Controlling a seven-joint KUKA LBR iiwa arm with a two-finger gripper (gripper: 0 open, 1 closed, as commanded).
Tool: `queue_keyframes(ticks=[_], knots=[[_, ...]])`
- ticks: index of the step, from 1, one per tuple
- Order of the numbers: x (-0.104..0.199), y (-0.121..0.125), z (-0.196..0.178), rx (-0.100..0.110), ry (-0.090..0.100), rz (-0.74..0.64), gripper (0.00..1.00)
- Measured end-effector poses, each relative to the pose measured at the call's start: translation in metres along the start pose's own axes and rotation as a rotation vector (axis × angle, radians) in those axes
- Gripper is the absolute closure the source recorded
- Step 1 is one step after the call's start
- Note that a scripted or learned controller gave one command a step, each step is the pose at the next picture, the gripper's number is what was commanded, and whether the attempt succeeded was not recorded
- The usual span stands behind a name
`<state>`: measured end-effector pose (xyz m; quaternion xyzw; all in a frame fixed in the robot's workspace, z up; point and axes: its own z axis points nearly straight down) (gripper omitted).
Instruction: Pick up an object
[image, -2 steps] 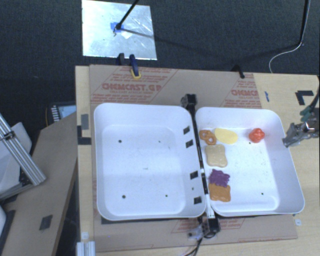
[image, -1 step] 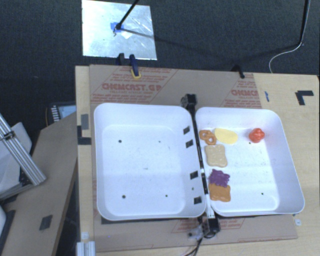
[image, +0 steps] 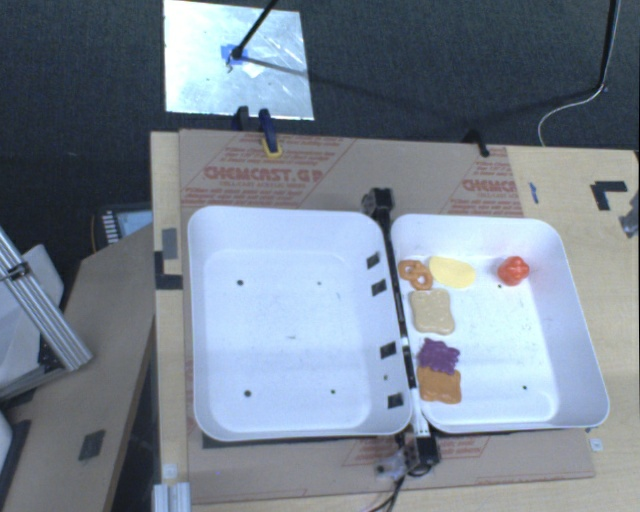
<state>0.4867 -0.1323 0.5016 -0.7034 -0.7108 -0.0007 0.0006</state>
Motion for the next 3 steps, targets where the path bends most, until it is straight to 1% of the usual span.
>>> queue_keyframes(ticks=[1,2,3], knots=[[0.069,0.015,-0.035,-0.006,-0.001,-0.002,1.00],[0.181,0.055,-0.032,-0.002,0.001,-0.006,1.00],[0.277,0.114,0.077,0.009,-0.001,-0.002,1.00]])
